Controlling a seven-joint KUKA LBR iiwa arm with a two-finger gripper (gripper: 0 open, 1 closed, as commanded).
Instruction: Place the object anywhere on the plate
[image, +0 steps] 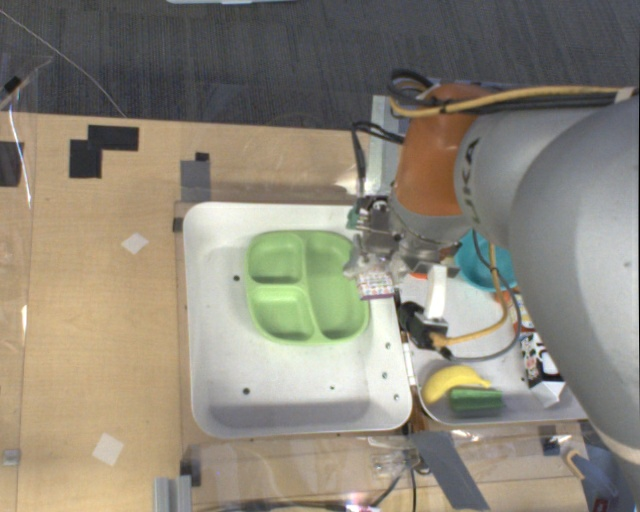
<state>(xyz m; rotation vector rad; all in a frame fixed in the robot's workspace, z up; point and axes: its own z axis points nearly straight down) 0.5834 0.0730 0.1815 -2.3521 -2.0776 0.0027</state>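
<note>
A green plate (300, 290) with three compartments lies in the left white bin (225, 360), toward its right side. My gripper (374, 272) hangs over the plate's right rim, below the orange band of the arm. A small pink and white object (377, 287) sits at the fingertips, just above the plate's right compartment; it looks held between the fingers.
The right bin (500, 415) holds a yellow banana (455, 379), a green cylinder (473, 401) and a teal item (478, 262) partly hidden by the arm. A black and yellow cable (450, 340) hangs near the divider. The grey arm covers most of the right side.
</note>
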